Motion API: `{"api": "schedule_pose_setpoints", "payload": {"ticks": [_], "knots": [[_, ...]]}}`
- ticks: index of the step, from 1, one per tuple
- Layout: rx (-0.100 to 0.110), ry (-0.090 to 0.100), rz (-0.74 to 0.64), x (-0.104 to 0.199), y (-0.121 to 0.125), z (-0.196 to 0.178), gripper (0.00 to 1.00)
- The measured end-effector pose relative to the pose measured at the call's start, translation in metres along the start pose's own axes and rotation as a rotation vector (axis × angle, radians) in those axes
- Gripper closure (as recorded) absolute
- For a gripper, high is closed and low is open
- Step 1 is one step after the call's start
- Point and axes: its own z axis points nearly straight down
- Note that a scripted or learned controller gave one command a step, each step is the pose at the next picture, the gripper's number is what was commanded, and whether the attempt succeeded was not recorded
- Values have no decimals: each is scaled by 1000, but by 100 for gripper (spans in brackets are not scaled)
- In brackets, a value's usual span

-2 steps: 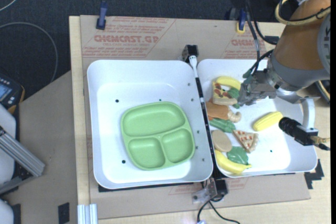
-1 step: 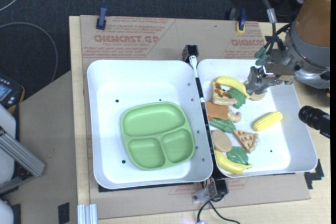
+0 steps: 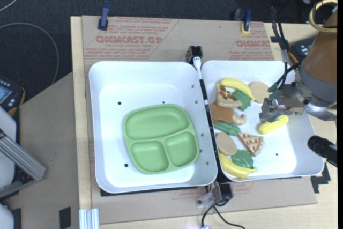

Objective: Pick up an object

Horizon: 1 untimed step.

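Grey arm with an orange band reaching into the right shallow white bin of toy food.

The arm's bulk is cut off at the right edge, and its metal gripper is too dark and cluttered for me to tell how the fingers stand. Just below it, touching or nearly so, lies a small yellow plastic corn cob, stubby and tilted. The left shallow white bin holds a pale green three-compartment plastic tray on the cardboard-covered table.

You see the claw low in the right bin, just above a yellow corn cob; a green tray lies in the left bin.
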Motion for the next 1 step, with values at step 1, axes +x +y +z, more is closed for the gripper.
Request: {"api": "schedule_pose_setpoints", "payload": {"ticks": [1], "knots": [[-9, 4, -14, 55, 2, -1, 100]]}}
